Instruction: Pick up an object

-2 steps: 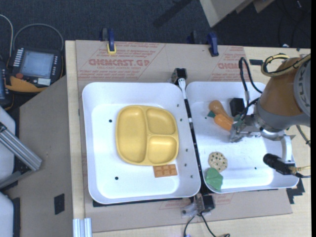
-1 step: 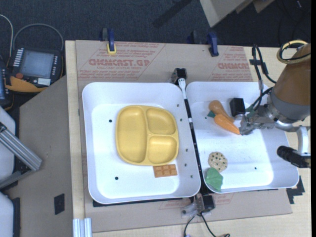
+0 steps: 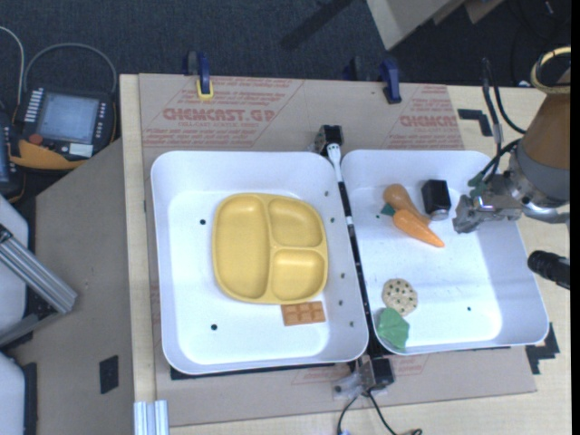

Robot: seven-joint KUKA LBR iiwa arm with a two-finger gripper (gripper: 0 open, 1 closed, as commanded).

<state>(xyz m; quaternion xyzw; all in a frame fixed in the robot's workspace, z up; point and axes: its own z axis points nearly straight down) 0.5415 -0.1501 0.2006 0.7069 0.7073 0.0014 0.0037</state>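
Right bin (image 3: 507, 324): four loose objects. One orange carrot (image 3: 412, 217) lies slantwise at the bin's 11 o'clock, green stub toward 10. One small black block (image 3: 436, 197) sits just beside it toward 1 o'clock. One speckled cookie (image 3: 399, 294) lies at the bin's 7 o'clock, one green piece (image 3: 393, 328) touching it below.

Gripper (image 3: 473, 210) hangs at the bin's 2 o'clock, just beside the black block at its 4 o'clock side, near the carrot's tip. Nothing seen in its grasp; how far it stands open cannot be told.

Left bin (image 3: 177, 243): one yellow three-compartment plate (image 3: 269, 246) at centre, one brown waffle piece (image 3: 303, 314) touching its 5 o'clock edge.
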